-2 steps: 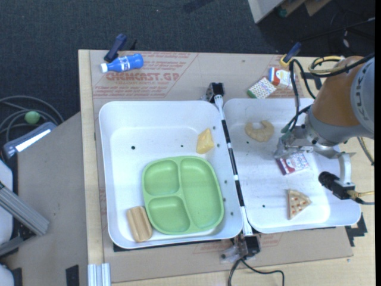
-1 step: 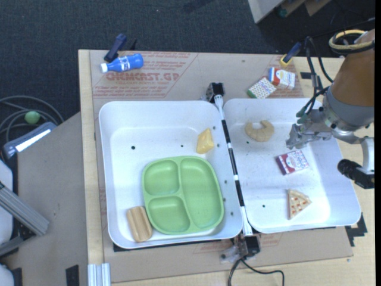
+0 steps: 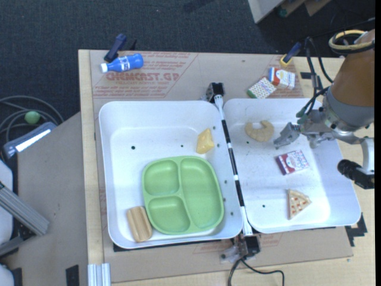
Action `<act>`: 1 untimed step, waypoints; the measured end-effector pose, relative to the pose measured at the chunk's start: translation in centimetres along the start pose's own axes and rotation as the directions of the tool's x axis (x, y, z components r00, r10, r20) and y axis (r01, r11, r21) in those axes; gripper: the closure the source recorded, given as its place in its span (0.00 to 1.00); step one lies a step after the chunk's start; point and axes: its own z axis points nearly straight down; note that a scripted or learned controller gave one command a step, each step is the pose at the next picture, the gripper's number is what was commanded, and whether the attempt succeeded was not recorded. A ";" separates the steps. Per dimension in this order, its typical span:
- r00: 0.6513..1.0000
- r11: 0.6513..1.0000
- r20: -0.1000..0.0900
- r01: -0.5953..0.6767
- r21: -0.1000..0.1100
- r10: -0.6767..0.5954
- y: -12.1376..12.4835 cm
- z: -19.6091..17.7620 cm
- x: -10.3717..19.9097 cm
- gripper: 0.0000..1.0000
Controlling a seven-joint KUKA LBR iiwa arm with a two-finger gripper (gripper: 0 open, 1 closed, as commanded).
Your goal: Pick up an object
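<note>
Approach step, by the look of it — nothing lifted yet; two-finger grey metal gripper point(image 3: 287, 136) poised over the right shallow white bin point(image 3: 339, 216), reaching in from the right, tips just beside the pale tan croissant-shaped pastry toy point(image 3: 259, 130) and a little above the small red-and-white printed packet point(image 3: 292, 162); nothing seen between the tips, so judged not carrying; how far apart the tips stand — cannot tell from this slant.

Candidates in that bin: the pastry toy near the upper left corner, the packet near the middle, an orange triangular pizza-slice toy point(image 3: 297, 204) lower down, well apart from the tool; in the left shallow white bin point(image 3: 110, 159), a green three-compartment plastic tray point(image 3: 181, 194), a yellow wedge of toy cheese point(image 3: 205, 141) just above it, a tan ridged bread-like block point(image 3: 139, 223) touching its lower left edge.

Likely next: settle over the nearest item — pastry or packet — descend squarely, close only once straddling it; packet lies flat, probably hard to pinch; pastry likely easier.
</note>
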 end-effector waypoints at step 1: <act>1.000 1.000 -0.001 -0.001 0.004 0.001 0.4 8.1 -1.3 0.00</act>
